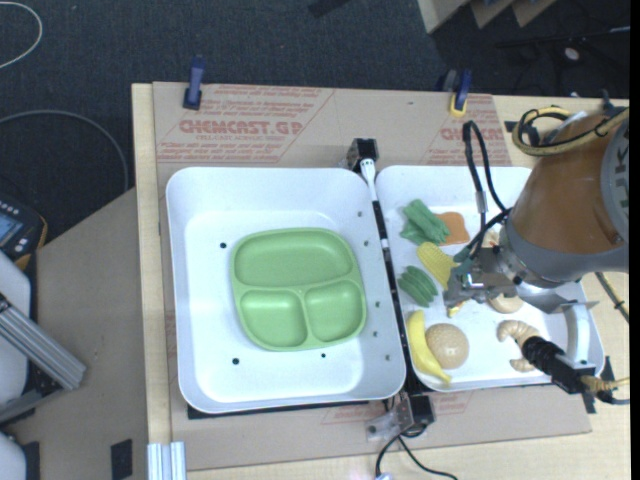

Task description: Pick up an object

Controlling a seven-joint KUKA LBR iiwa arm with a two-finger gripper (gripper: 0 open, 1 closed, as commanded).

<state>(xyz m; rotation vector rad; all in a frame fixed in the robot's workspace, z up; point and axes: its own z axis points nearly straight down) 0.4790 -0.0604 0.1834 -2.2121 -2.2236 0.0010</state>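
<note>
My gripper (pixel 462 293) hangs low over the middle of the right bin (pixel 500 176), reaching in from the right. Just to its left are a yellow corn cob (pixel 434 259) and a dark green vegetable (pixel 418 284). Further back a green leafy piece (pixel 424 220) lies against an orange piece (pixel 455 228). In front of the gripper a tan round ball (pixel 448 344) rests beside a yellow banana (pixel 424 352). A beige croissant-shaped piece (pixel 514 330) sits to the front right, partly under the arm. I see nothing held.
The left bin (pixel 200 218) holds a green divided plate (pixel 298 288) at its centre. A black divider strip (pixel 378 230) runs between the two bins. The grey and orange arm (pixel 570 208) covers the right bin's right side.
</note>
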